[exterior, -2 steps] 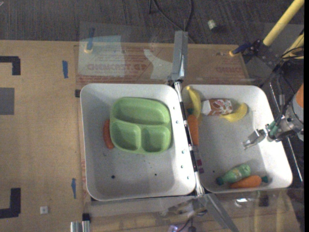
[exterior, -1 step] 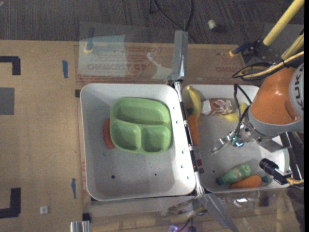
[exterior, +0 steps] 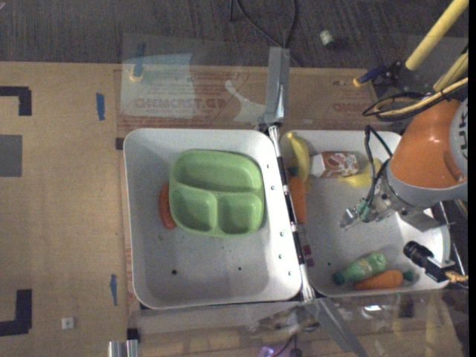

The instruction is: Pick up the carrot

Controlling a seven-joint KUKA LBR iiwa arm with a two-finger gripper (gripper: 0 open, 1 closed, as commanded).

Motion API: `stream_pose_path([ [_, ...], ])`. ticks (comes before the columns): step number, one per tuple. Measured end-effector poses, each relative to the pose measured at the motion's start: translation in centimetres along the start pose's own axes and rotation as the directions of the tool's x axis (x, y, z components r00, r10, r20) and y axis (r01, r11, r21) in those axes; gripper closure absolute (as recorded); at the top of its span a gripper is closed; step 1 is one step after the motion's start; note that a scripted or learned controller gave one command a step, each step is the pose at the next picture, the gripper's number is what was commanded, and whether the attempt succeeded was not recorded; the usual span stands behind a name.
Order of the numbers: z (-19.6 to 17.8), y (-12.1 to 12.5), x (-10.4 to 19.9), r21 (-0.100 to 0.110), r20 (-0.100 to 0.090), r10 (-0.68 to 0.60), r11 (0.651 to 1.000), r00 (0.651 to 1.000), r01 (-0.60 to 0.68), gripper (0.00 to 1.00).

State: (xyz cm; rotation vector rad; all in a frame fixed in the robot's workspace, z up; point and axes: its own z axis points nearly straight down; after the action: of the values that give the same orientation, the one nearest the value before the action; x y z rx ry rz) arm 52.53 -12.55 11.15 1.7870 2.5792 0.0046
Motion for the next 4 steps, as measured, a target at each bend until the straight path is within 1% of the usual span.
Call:
stream_pose_path([
  [1,-7.3,0.9,7.0,0.004,0.0,0.258,0.966,0.966,-0.258,1.0],
  [2,-7.3,0.1,13.5,0.008,-0.001,0.231,0.973,0.973,-0.231,1.0],
  [3,-8.6,-0.2,12.4,0.003,0.0,0.183,0.983,0.983,-0.183,1.0],
  [4,-8.3,-0.7,11.2,0.006,-0.001,0.192,0.981,0.981,-0.192,1.0],
])
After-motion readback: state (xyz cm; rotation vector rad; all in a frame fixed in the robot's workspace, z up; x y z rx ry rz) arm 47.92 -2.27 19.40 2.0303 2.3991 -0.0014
